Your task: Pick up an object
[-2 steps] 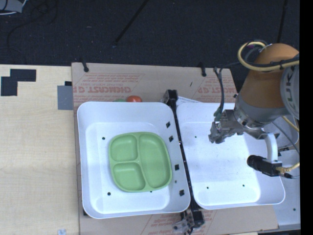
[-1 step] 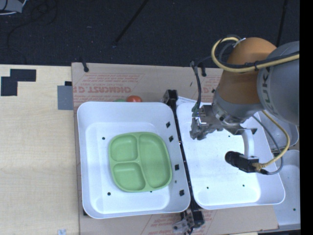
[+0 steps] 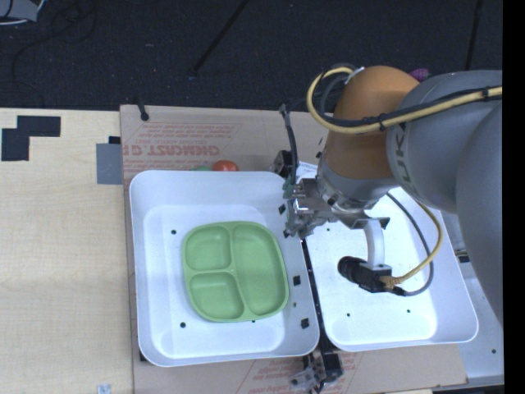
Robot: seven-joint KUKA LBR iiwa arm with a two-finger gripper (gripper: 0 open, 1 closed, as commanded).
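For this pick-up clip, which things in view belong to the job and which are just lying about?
Belongs to the job:
- green divided plate, lying in the left bin
- gripper, low over the seam between the bins
- right bin

Just lying about:
- small orange-red object behind the left bin
- printed cardboard sheet under the bins
- cables on the dark floor

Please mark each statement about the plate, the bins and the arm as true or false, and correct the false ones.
1. The green plate lies in the left bin. True.
2. The plate has two compartments. False: it has three.
3. The arm is over the right bin. True.
4. The plate is tipped on its edge. False: it lies flat on the bin floor.
5. A small red thing lies inside the right bin. False: it is behind the left bin's far rim.
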